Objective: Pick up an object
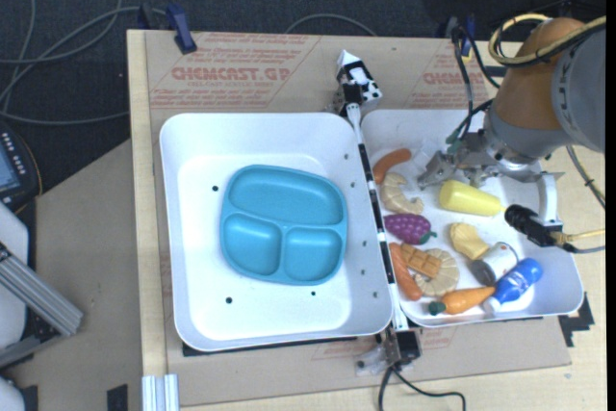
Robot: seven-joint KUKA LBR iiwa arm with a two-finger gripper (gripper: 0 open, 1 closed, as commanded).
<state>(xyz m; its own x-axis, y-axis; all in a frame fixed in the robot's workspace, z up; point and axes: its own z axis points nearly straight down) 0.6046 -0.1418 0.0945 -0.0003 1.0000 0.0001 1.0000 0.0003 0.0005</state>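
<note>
The right bin holds several toy foods. A yellow lemon-like piece lies near its middle, an orange-red sausage at its far left, and a beige shrimp below that. Purple grapes, a waffle-like piece, a carrot, a blue bottle and a small white can fill the near half. My gripper hangs low in the bin's far part, just up and left of the yellow piece, between it and the sausage. Nothing is visibly held.
The left bin carries a blue divided plate. A small black-and-white toy lies on the board behind the bins' joint. The grey arm with its orange band and cables covers the right bin's far right corner.
</note>
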